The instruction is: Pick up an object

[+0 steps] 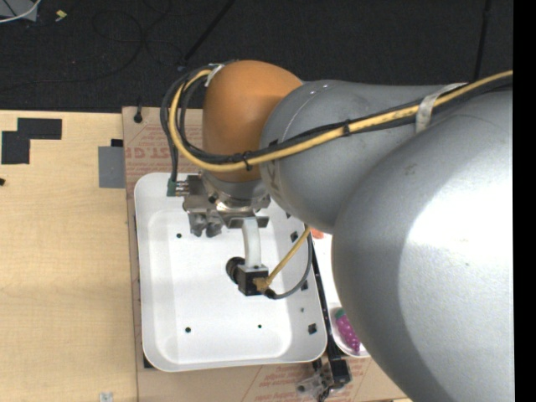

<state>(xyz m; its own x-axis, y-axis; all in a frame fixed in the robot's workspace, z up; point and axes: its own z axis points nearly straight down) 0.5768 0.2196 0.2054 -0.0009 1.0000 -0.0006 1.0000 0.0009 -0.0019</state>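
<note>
My gripper (223,222) hangs over the far part of the left white bin (167,325), under the orange band of the wrist. Its metal body points down at the bin floor, and nothing shows held beneath it. The big grey arm covers nearly all of the right bin (335,350). At that bin's near edge a small purple and pink object (346,332) peeks out from under the arm. A sliver of something red-orange (319,235) shows at the arm's edge further back.
The bench is pale wood to the left (59,249), with grey and black patches at its far end. A small black fixture (331,377) sits at the near edge between the bins. The left bin's floor has a few small dark dots.
</note>
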